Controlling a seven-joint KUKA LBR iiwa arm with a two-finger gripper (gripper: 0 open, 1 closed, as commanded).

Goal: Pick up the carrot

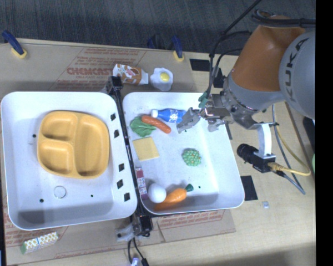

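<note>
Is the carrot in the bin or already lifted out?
In. The carrot lies flat on the right bin's floor by its near wall, touching a white egg. The claw is apart from it.

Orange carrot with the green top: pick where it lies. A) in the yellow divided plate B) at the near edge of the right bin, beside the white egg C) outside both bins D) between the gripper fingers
B: the orange carrot lies along the right white bin's near wall, touching the white egg, far from the gripper.
</note>
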